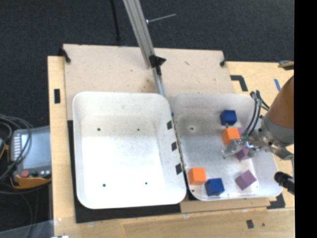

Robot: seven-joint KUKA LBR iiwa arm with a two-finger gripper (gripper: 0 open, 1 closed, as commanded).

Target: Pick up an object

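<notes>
Dark carpet surrounds a pale wooden bench (pixel 143 68) that carries two shallow white bins side by side. Off the bench's left edge, a grey control box (pixel 28 150) sits among black cables. A slim aluminium pole (pixel 140 26) slants up from the bench's far edge, above the gap between the bins.

The left bin (pixel 124 148) takes up the bench's left half. The right bin (pixel 198 118) holds the blocks. Near its front edge an orange cube (pixel 197 175) lies just beside a blue cube (pixel 214 186), and a purple cube (pixel 245 180) sits further toward the front right corner. Toward the bin's far right, another blue cube (pixel 228 117) lies just above a second orange cube (pixel 231 135).

The grey arm (pixel 282 113) enters over the bin's right edge. Its pincer (pixel 239 150) hangs low just in front of that second orange cube, with a small purple block (pixel 242 154) right at its tip. Whether its fingers are open or closed around the block cannot be told from this slant.
</notes>
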